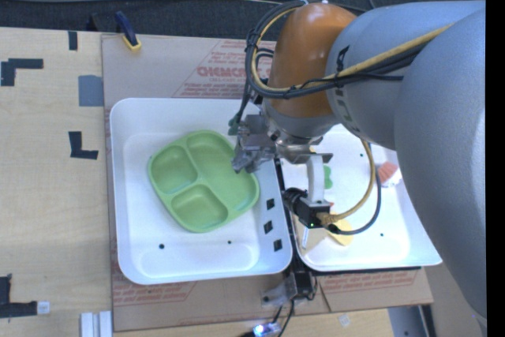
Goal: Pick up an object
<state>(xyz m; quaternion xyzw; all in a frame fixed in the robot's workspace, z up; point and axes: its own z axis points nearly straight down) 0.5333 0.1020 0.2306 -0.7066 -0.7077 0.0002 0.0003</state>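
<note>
— Just nearward of the green plate (201,185), what?

— Near rim of the left bin (197,271), then a strip of white floor up to the plate's near corner.

— And the plate itself?

— Lying flat in that bin, three compartments facing up, turned at a slant to the walls. Near enough square, so no clear long axis to call.

— Off to the plate's right?

— Across the shared wall, in the right bin (394,249): a yellow scrap (341,237) nearest, a small green piece (326,174) further back, an orange-red bit (387,172) rightmost, well apart from the plate.

— Gripper?

— Gripper (246,155) right over the plate's far right edge, touching or just above, cannot tell which. Open or closed, cannot tell either: too dark and bunched under the wrist.

— Which way from gripper to plate, then?

— Leftward and nearward for the body of the plate, with just the rim directly beneath. Probably a rim pinch, judging by that, with some risk of slipping off a thin lip.

— Beyond the plate?

— Orange band (304,59) of the arm above the wrist, then the cardboard sheet (213,71) under both bins.
</note>
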